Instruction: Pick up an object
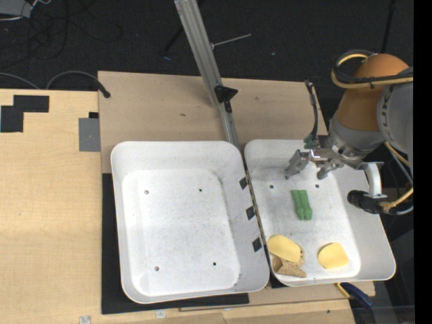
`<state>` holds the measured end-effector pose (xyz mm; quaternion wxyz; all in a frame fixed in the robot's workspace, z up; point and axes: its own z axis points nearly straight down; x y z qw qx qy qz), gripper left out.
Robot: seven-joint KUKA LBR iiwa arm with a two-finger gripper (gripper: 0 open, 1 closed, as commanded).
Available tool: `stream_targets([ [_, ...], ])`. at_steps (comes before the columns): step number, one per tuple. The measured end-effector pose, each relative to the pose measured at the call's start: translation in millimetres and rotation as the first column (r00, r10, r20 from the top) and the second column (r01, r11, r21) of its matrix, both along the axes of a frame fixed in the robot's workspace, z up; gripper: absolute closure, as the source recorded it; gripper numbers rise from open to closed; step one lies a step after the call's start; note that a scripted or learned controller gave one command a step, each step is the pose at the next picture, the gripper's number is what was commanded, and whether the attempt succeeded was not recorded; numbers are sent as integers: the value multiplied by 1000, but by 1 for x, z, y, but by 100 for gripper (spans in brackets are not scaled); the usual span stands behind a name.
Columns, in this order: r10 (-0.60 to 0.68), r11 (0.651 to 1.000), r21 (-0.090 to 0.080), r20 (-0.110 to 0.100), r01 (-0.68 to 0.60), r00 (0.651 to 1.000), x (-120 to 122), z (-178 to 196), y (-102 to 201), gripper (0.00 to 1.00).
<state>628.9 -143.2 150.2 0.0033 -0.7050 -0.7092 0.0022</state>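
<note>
End effector (308,165) hovers spread open and empty; green block (302,204) lies just below: descend centred, fingers straddling its narrow width.

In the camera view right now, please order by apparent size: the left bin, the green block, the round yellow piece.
1. left bin
2. green block and round yellow piece: they look alike in size, so I do not rank them.

Grey arm (398,113) — orange band, yellow cable, metal fingers (295,162)
</note>
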Motion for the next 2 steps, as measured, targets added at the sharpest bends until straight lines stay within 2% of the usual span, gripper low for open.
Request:
stream_targets([
  [1,-4,1000,0,0,4,1000,-1,-54,1,0],
  [2,-8,1000,-1,4,8,1000,0,-41,0,100],
])
